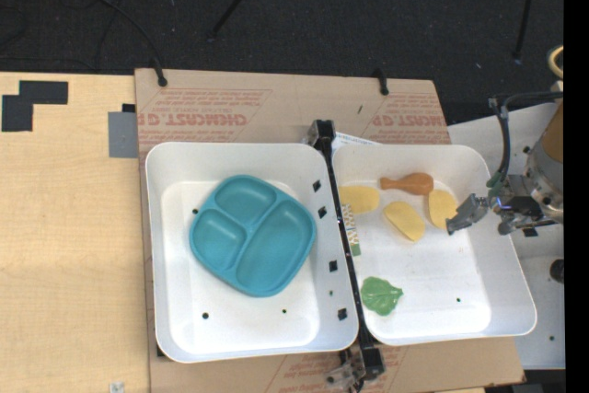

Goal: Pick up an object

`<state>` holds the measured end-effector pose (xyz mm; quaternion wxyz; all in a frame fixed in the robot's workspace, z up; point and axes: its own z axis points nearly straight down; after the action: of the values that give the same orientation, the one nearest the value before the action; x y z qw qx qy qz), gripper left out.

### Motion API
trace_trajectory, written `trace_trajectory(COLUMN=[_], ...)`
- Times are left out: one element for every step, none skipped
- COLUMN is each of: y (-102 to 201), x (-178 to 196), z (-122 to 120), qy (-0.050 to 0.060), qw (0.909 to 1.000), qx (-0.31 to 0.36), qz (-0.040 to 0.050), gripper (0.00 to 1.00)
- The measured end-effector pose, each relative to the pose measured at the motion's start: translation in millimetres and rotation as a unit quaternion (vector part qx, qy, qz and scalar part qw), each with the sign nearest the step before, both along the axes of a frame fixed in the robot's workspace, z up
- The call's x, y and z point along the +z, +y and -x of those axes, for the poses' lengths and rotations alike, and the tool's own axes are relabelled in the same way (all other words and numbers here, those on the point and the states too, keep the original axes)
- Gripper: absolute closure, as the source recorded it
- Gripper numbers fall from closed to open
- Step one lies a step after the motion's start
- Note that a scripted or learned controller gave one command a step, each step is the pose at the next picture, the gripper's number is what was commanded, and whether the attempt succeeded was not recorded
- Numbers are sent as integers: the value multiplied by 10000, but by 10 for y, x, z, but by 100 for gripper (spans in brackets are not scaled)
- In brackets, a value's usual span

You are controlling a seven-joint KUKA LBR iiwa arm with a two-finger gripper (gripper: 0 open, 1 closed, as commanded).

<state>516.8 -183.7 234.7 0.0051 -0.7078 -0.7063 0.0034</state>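
Reaching in from the right, low over the right edge of the right bin (pixel 502 290), wrist turned toward the left. Claw (pixel 467 214) dark and small at the bin's right wall, near a yellow slice (pixel 442 206); cannot tell how far open, nor whether touching the slice. Nothing seen held.

Lying in the right bin: three flat yellow pieces, smooth and rounded — one oval (pixel 360 199) at far left just beside the divider (pixel 337 225), one elongated wedge (pixel 405 221) in the middle, and the slice named above to its right. Resting at the far side, a brown drumstick shape (pixel 410 183), bulbous at the right end, narrow at the left. Sitting near the front left corner, a green leafy piece (pixel 380 295) with a crinkled edge, well apart from the others.

Lying in the left bin (pixel 175 327): a teal plate (pixel 252 235), glossy plastic, rounded, split into three compartments, turned at a slant.

Both bins shallow, white, glossy, set side by side on brown cardboard (pixel 276 110) over a pale wood-grain worktop (pixel 64 253).
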Motion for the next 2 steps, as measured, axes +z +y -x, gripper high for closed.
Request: trace_trajectory(y=[0,-88], x=[52,-497], z=[-23,-58], qy=[-53,-25], qw=[10000,10000], qx=[10,9], qz=[12,1], gripper=[0,0])
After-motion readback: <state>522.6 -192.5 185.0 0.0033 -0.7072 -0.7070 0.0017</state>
